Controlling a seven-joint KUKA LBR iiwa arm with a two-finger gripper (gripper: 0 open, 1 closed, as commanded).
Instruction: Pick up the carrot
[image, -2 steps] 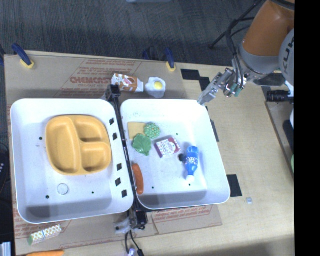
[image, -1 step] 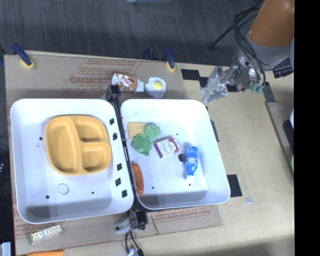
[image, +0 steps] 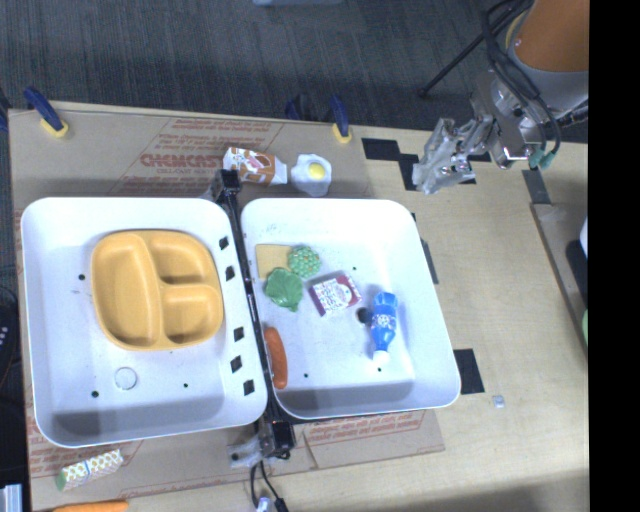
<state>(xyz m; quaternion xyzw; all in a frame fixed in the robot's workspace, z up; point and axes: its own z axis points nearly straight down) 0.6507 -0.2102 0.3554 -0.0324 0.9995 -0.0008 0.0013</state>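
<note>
The small orange carrot (image: 277, 357) lies at the right white bin's (image: 432, 330) lower-left wall; the end effector (image: 441, 166), upper right over the table, holds nothing, its spread unclear.

Only thing kinda legible is red print on the cardboard sheet (image: 180, 150) under the bins, looks like "CHEMCAST". Everything else is too blurry.
</note>
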